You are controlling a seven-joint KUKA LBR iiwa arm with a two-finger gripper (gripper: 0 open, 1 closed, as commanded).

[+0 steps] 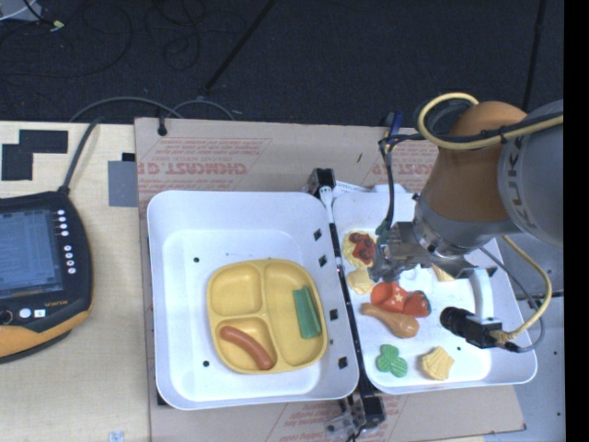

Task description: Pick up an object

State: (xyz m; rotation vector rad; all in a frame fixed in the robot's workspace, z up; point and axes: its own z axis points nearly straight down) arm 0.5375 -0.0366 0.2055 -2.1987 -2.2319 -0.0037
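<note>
The grey arm [538, 178], with its orange band [469, 173], reaches in from the right edge of the frame and hangs over the right-hand white bin [515, 371]. The jaws are low over the upper left part of that bin and show from above as a dark cluster of metal. Whether they are spread or pressed together cannot be told, and anything they may pinch is hidden.

A red and yellow toy [359, 245] lies just left of the jaws, so close that contact cannot be judged. An orange piece [359, 284] sits below that toy. Just under the jaws lies a red pepper [398, 297], with a brown drumstick [391, 319] against its lower side. A pale piece [444, 273] shows at the right of the jaws. Near the bin's bottom edge, a green toy [393, 362] and a yellow toy [437, 364] lie side by side but apart.

The left bin [175, 247] holds a yellow divided plate [230, 288]. A sausage [247, 346] is in its lower compartment and a green block [306, 311] in its right one. Both bins rest on a cardboard-covered surface [230, 159]. A handheld pendant [37, 265] lies at the frame's left edge.
</note>
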